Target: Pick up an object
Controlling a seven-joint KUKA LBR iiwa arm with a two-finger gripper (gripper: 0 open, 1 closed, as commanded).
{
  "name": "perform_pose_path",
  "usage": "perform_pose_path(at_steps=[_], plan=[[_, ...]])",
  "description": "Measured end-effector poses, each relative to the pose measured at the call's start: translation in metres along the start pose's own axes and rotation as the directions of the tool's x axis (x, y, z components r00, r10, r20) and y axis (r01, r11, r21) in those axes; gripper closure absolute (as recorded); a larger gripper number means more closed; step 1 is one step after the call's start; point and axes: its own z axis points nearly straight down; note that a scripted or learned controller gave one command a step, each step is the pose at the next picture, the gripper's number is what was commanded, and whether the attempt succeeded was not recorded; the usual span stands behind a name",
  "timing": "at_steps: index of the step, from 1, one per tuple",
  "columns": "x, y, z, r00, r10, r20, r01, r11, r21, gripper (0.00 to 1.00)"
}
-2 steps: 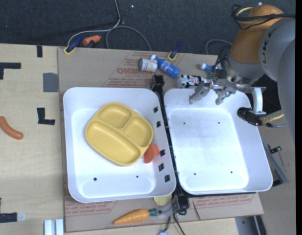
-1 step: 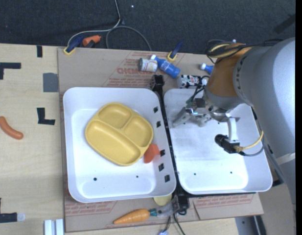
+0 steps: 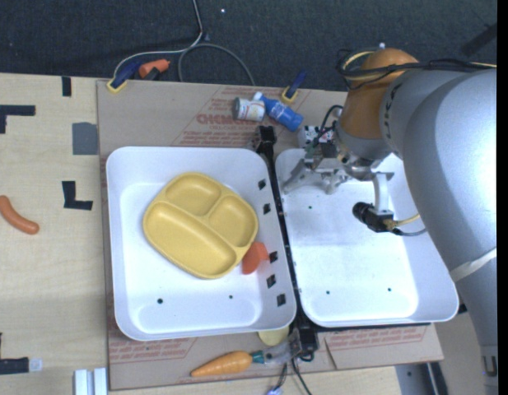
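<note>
Camera view, pincer: the pincer (image 3: 313, 174) sits low over the far left corner of the right bin (image 3: 361, 290), prongs spread open with nothing between them.
Camera view, objects: a yellow divided plate (image 3: 201, 223) lies in the left bin (image 3: 130, 220), an orange piece (image 3: 254, 258) touching its near right edge; both sit well apart from the pincer, across the divider.
Camera view, surface: a carrot (image 3: 223, 364) by the near edge, a sausage (image 3: 17, 215) far left, a blue and white bottle (image 3: 270, 109) behind the bins.

Camera: we note one fixed view above the bench (image 3: 48, 163) | faces down at a slant | mid-range, both bins (image 3: 130, 303) framed | arm (image 3: 451, 163) enters from 3 o'clock
</note>
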Motion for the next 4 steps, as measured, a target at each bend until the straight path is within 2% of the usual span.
perform_pose_path(at_steps=[1, 2, 3, 4], plan=[[-0.002, -0.030, -0.001, 1.000, 0.002, 0.002, -0.002, 1.000, -0.001, 0.00], [-0.002, 0.006, 0.000, 1.000, 0.000, 0.002, 0.000, 1.000, 0.007, 0.00], [0.000, -0.006, 0.000, 1.000, 0.003, 0.002, -0.003, 1.000, 0.001, 0.00], [-0.001, 0.005, 0.000, 1.000, 0.000, 0.001, 0.000, 1.000, 0.008, 0.00]])
